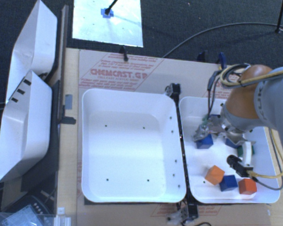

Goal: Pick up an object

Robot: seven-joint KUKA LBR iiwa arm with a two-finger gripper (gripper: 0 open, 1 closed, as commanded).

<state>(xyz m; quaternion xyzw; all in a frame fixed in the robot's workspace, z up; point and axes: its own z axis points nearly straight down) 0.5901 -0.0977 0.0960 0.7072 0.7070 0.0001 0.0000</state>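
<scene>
My gripper point(205, 131) is low in the right bin point(266, 198), near its left wall, hanging from the grey arm with the orange band that reaches in from the right. A blue block point(205, 142) sits directly under the gripper, touching or nearly touching it, and its top is partly covered. Toward the bin's front lie an orange block point(214, 174), a second blue block point(228, 183) and a red-orange block point(247, 186), close together. A green and white object point(246, 151) lies just right of the gripper, partly hidden by the arm.
The left bin point(89, 130) stands beside the right one, with a dark divider point(180, 142) between them. Cables loop over the arm and along the right bin's right side. White trays lean at the far left, off the bench.
</scene>
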